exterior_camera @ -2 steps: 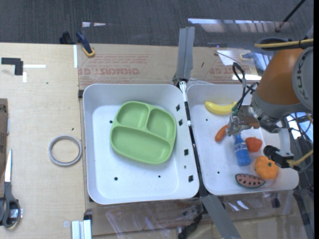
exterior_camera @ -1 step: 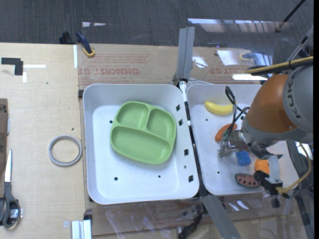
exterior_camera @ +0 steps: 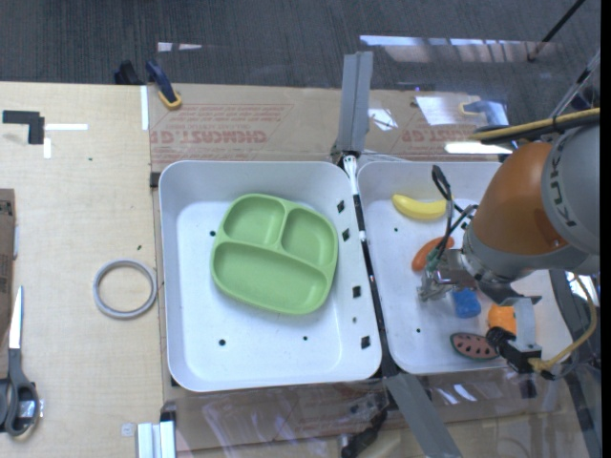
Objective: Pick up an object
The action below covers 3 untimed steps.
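Observation:
My gripper (exterior_camera: 435, 285) is down inside the right bin (exterior_camera: 406, 337), under the grey arm with its orange band. It sits just below an orange carrot-shaped toy (exterior_camera: 427, 252) and just left of a small blue piece (exterior_camera: 466, 303). A yellow banana (exterior_camera: 419, 206) lies at the back of that bin. A dark red and brown oval piece (exterior_camera: 472, 345) lies near the front, and a small orange piece (exterior_camera: 502, 317) is beside it. I see nothing clearly between the gripper's tips.
The left bin (exterior_camera: 191, 284) holds a green divided plate (exterior_camera: 275, 253). On the bench to the left lie a grey ring (exterior_camera: 125, 287) and scissors (exterior_camera: 17, 389). The arm's body covers the right bin's right side.

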Tool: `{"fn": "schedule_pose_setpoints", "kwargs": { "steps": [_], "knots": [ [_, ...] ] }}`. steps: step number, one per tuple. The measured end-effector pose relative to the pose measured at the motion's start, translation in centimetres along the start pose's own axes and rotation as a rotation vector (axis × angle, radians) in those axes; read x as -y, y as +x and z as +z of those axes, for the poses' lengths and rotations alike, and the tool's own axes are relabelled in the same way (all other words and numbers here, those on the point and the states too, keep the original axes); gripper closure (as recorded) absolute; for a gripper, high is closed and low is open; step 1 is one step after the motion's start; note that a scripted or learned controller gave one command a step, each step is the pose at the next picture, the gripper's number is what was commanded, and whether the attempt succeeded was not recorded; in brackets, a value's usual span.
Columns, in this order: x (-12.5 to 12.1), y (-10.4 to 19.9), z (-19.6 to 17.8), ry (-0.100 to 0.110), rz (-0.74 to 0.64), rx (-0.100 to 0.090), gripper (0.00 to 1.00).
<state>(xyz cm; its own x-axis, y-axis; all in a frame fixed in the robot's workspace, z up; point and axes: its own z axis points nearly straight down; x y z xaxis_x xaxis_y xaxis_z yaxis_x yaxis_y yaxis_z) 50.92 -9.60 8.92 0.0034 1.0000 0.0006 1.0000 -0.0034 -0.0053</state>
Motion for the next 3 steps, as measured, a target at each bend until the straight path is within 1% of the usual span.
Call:
{"fn": "schedule_pose_setpoints", "kwargs": {
  "steps": [3],
  "knots": [
    [0.0, 0.01, 0.0, 0.0, 0.0, 0.0, 0.0]
  ]
}}
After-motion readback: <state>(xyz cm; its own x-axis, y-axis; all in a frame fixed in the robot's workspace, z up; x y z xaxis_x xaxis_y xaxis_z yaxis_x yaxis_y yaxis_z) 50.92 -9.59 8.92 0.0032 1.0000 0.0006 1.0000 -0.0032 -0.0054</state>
